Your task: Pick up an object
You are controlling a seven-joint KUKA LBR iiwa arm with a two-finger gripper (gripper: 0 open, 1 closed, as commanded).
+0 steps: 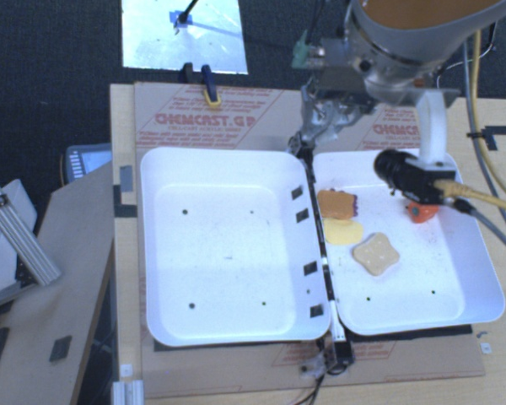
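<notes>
best lowered straight onto the toast slice (376, 254) at five o'clock in the right bin (476, 298), gripper (308, 133) spread impossible to tell.

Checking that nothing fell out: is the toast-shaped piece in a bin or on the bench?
In. The toast-shaped piece lies flat on the right bin's floor, beside a yellow piece.

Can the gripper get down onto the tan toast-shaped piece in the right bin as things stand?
Probably yes. The toast-shaped piece lies flat with its top uncovered, apart from the yellow piece beside it, and the gripper hangs above the right bin's far edge.
</notes>
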